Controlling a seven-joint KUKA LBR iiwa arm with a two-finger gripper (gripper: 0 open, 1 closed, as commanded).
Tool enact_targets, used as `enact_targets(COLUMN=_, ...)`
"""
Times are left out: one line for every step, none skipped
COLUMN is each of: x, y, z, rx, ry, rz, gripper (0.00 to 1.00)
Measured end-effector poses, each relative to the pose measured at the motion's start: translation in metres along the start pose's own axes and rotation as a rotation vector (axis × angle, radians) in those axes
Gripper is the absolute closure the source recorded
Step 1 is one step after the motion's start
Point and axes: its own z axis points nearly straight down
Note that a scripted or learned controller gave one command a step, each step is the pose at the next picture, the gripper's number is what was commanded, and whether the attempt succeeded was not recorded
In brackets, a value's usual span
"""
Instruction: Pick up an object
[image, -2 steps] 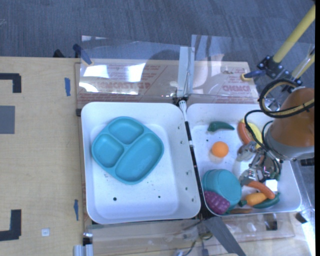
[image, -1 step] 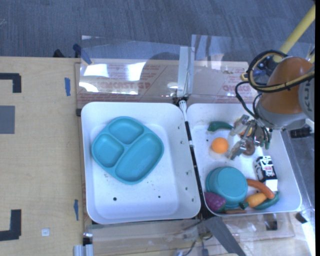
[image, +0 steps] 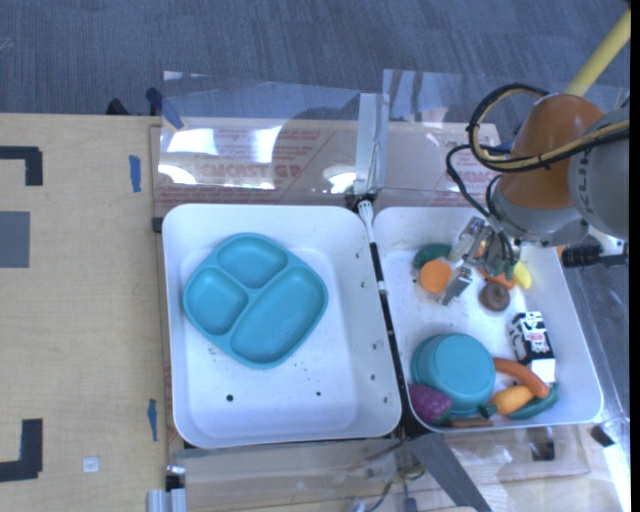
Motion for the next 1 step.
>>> enact_targets(x=0.0048, y=0.0228, z=-0.0005, rx=0.022, ry=0.021, rz=0.249, gripper=0.0)
